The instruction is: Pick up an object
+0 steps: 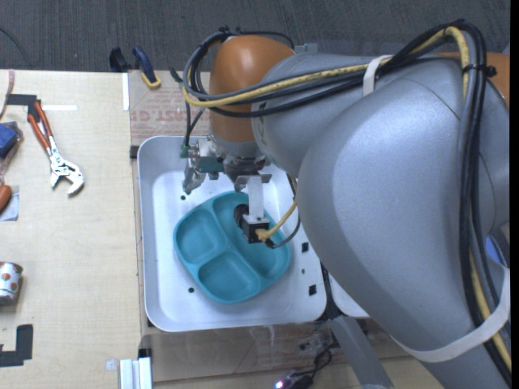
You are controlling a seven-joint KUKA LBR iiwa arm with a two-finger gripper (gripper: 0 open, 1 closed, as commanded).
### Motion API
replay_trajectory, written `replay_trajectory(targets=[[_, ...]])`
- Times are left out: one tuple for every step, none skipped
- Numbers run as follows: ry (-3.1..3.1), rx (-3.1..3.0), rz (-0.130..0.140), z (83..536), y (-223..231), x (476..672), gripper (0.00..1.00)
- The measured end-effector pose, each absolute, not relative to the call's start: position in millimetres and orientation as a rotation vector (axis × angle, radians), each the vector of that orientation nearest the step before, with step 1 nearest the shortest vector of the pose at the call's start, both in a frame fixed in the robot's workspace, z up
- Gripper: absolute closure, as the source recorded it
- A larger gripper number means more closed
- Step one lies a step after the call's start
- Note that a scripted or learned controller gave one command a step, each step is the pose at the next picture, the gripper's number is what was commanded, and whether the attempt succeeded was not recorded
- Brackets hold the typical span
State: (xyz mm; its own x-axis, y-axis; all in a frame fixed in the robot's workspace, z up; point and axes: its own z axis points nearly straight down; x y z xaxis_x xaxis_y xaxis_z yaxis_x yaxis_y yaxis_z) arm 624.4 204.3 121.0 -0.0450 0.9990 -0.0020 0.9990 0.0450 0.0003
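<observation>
I am watching the tool point(219, 173) hanging low over the far end of the white bin point(151, 241). I cannot tell from here whether it is wide or narrow, because the wrist and its cables are getting in the way. I am not seeing anything held by it.

The one thing worth picking is a teal plate point(212, 254). It is lying flat on the bin floor just to the near side of the tool, with its far rim reaching about underneath it.

A flat plate is offering little to grab except its raised rim and the ridges between its sections. So I am thinking the tool ought to be coming down astride the rim, one side inside a section and the other outside, and pinching there. Held by one edge like that, the plate is likely to be tipping and sliding, so a slow, straight lift seems wise. The bin's far wall is sitting close behind the tool, so there is little room to be drifting that way.

The bin is holding the plate and nothing else that I can make out. The plate's three sections are looking bare, though the one nearest the tool is partly covered by the robot.

Well off to the tool's left, outside the bin, a pair of pliers point(53, 148) is lying on the pale surface point(81, 258).
</observation>
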Motion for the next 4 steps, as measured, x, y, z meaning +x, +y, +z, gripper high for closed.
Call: replay_trajectory(targets=[[2.27, 2.168, -0.007, 129.4, 203.0, 624.3, 1.0], [2.269, 2.169, -0.008, 129.3, 202.9, 624.3, 0.0], [2.276, 2.155, 0.006, 94.3, 191.7, 623.2, 0.0], [2.271, 2.155, 0.003, 104.1, 188.6, 624.4, 1.0]])
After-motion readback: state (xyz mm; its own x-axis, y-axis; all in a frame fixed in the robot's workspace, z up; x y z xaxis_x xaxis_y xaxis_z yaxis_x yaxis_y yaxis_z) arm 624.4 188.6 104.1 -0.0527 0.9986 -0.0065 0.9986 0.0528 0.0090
